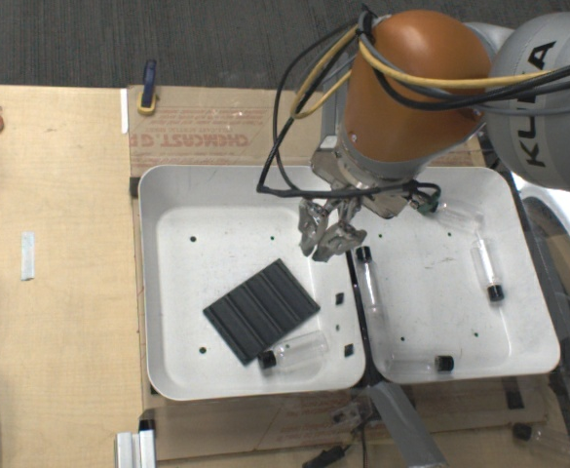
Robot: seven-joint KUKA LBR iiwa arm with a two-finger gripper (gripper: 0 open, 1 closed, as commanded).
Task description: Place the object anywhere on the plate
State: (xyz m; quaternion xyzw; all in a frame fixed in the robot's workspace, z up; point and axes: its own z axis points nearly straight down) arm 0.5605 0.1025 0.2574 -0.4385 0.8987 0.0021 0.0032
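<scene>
The gripper [329, 234] is seen above the left bin [168, 261] near the divider, its fingers apparently slightly parted with nothing visibly held, while the dark ribbed plate [261, 310] and 1 clear vial [294, 351] touching it lie below.

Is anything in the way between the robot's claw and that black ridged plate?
Nothing visible. The gripper hangs over the left bin, up and right of the black ridged plate, with bare white floor between. The clear vial lies beyond the plate.
</scene>
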